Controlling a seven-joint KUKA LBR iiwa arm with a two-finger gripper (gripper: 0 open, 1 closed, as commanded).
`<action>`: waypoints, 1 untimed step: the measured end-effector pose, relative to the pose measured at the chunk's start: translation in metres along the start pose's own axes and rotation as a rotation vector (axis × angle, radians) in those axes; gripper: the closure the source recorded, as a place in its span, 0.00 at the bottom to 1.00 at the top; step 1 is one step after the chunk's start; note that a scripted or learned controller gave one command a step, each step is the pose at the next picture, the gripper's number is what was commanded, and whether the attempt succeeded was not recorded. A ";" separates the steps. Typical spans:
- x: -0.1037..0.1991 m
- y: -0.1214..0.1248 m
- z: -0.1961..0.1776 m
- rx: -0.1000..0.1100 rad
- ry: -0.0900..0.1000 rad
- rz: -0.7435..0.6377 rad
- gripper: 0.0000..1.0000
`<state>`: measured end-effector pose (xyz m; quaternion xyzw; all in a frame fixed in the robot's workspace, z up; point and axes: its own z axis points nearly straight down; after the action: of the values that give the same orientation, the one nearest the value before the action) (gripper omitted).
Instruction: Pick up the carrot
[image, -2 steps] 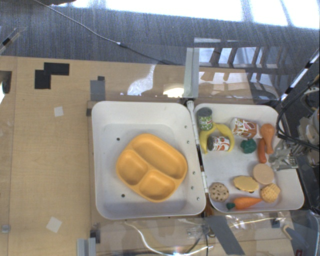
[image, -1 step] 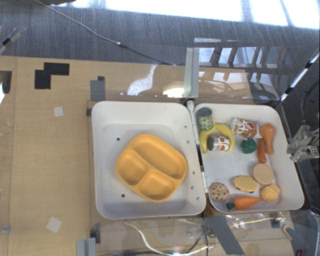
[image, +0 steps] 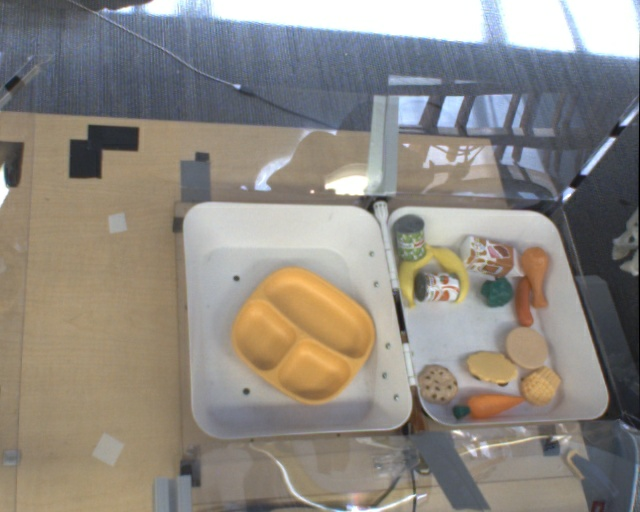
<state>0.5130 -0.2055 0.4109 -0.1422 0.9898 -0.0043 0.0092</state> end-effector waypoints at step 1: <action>0.012 0.003 -0.020 -0.004 0.003 -0.244 1.00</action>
<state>0.5006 -0.2058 0.4303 -0.2616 0.9651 -0.0038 0.0068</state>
